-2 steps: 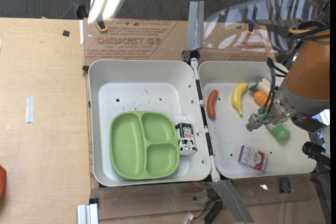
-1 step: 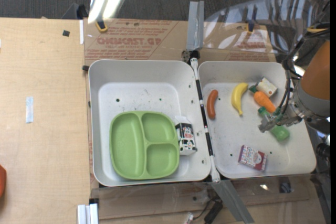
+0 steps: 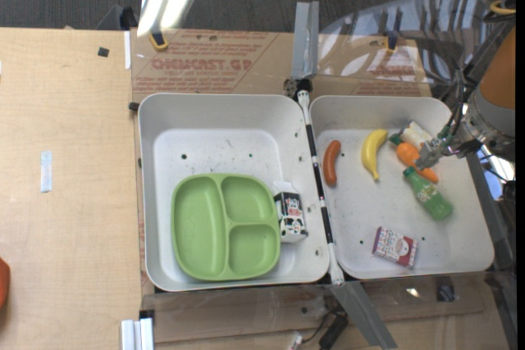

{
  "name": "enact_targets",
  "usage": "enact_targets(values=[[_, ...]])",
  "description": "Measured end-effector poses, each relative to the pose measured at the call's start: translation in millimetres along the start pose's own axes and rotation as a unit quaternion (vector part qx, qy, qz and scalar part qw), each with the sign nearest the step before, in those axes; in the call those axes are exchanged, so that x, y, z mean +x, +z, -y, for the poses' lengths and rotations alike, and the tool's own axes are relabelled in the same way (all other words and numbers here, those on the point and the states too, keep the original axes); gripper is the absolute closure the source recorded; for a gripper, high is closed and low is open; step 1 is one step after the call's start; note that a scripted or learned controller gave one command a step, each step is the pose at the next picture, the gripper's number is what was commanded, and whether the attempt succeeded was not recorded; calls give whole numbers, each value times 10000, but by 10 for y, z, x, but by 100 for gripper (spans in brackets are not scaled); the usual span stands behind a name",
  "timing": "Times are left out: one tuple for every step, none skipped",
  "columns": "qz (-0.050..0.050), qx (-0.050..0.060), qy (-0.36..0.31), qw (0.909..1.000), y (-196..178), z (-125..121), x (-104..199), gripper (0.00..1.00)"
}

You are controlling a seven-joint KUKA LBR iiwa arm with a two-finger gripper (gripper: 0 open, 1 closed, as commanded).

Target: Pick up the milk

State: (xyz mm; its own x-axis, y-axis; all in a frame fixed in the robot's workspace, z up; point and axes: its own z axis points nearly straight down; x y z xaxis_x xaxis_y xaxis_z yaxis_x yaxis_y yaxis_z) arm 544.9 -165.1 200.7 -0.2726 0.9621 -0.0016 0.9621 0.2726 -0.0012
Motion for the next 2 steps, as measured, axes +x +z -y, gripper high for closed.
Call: enact_targets(values=[[4,-5,-14,10000,182,-880,-366,100],[1,-5,-242,9997,-598,-878,701,100]])
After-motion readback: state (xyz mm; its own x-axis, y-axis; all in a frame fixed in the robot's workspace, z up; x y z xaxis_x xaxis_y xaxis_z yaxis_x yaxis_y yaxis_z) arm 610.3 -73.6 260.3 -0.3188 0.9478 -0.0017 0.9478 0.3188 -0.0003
